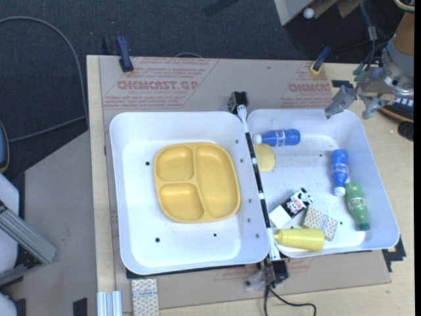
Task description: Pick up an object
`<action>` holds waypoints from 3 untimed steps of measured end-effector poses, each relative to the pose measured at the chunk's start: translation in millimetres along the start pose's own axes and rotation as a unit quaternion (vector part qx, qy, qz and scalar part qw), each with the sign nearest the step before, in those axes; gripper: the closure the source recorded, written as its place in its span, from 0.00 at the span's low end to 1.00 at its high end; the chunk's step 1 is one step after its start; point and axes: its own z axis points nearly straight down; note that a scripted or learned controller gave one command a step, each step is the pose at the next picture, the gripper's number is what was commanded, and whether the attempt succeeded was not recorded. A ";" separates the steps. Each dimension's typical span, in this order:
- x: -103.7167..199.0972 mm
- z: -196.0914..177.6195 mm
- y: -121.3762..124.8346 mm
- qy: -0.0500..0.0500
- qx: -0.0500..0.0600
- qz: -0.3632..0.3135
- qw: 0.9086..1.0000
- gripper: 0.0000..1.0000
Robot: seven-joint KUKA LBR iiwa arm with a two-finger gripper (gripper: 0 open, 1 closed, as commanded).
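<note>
My gripper (354, 104) hangs above the far right corner of the right bin (375, 157), open, with nothing between its fingers. In that bin lie a blue bottle (279, 137) near the back left and a pale yellow round object (264, 157) against the left wall. A second blue bottle (339, 170) and a green bottle (357, 205) lie along the right side. A black-and-white small box (297, 204), a patterned sachet (321, 222) and a yellow bottle (300, 239) sit at the front. The nearest item, the second blue bottle, lies well in front of the gripper.
The left bin (131, 176) holds a yellow divided plate (196, 180). A cardboard sheet (197, 78) lies under both bins, with blue clamps (123, 51) at its back edge. A patterned packet (145, 295) lies on the bench in front of the left bin.
</note>
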 end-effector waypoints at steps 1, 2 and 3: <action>-30.7 86.6 -10.6 0.000 0.000 0.000 1.000 0.00; -19.9 164.7 -30.8 0.000 0.001 0.000 1.000 0.00; 35.4 164.2 -56.4 0.001 0.001 0.000 1.000 0.00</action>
